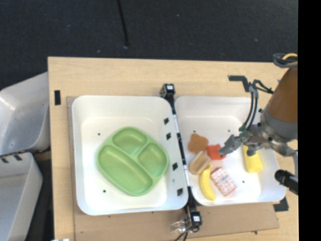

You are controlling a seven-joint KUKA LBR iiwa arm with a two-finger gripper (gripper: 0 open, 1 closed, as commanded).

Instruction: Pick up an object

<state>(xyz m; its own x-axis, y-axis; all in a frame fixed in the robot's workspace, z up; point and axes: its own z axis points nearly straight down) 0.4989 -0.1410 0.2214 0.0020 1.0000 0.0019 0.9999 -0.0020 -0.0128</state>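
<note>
Two white bins sit side by side on the wooden bench (60, 79). The left bin (80, 134) contains a green divided plate (132, 160) with three compartments. All places below are given from the red block (214, 151), which lies in the right bin (210, 107), near its middle.

The gripper (229, 145) comes in from the right side and its grey fingers (226, 148) end just beside the red block, at its right edge. They seem to touch the block or almost touch it, but I cannot tell if the fingers are apart or together, and the block is not visibly between them.

Just to the left of the red block lies a brown cookie-like piece (197, 142). Below and left of it is a tan bread roll (199, 162), and a banana (206, 184) lies further below. A pink-and-white patterned packet (223, 181) is below the block, beside the banana. A yellow object (253, 162) lies to the right of the block, under the arm (283, 107).
</note>
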